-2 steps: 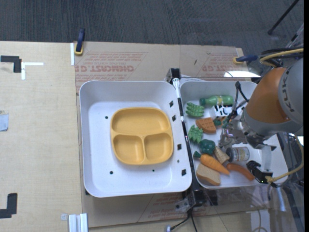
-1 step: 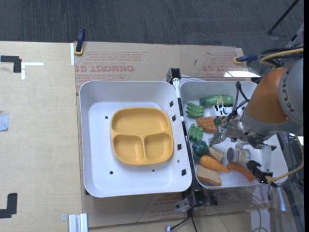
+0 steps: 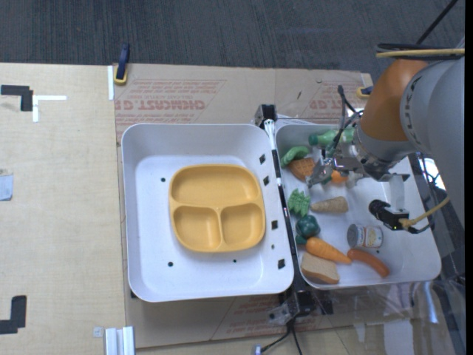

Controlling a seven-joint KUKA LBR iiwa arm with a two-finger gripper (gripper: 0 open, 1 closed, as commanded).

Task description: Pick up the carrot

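Observation:
The carrot [image 3: 329, 251] is orange and tapered. It lies in the right bin [image 3: 414, 261] near the front edge, pointing right, between a dark green vegetable [image 3: 307, 228] and a slice of bread [image 3: 319, 270]. My gripper [image 3: 327, 171] hangs over the back half of the same bin, well behind the carrot and apart from it. A small orange piece [image 3: 338, 174] shows right at the gripper's tip; whether it is held is unclear. The arm's grey and orange wrist [image 3: 392, 109] covers the bin's back right corner.
The right bin also holds a reddish-orange sausage-like piece [image 3: 369, 262], a small can [image 3: 364, 236], a beige piece [image 3: 330, 205], broccoli [image 3: 298, 202], a brown round item [image 3: 301, 168] and green vegetables [image 3: 323, 137]. The left bin [image 3: 140, 220] holds a yellow divided plate [image 3: 218, 205].

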